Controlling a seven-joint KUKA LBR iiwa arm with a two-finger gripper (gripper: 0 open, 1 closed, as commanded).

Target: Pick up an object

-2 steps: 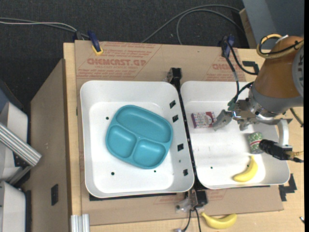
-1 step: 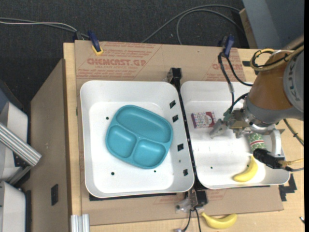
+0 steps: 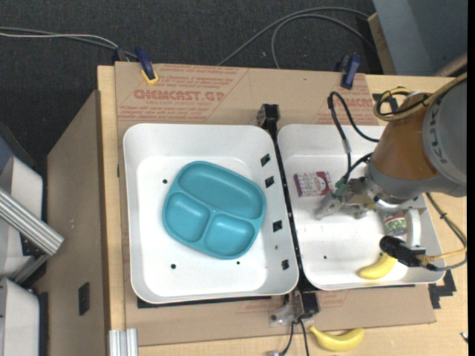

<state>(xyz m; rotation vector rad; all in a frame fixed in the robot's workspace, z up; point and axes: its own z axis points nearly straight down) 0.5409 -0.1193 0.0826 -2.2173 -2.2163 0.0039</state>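
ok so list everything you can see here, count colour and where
bins: 2, white, side by side on the bench
divided plate: 1, teal, middle of the left bin
small packet: 1, white and purple, upper left of the right bin
banana: 1, yellow, near edge of the right bin
second banana: 1, yellow, on the bench below the right bin
clamps: 2, blue with yellow, far edge of the board
arm: 1, grey with orange band, over the right bin
gripper: 1, grey, low in the right bin beside the packet
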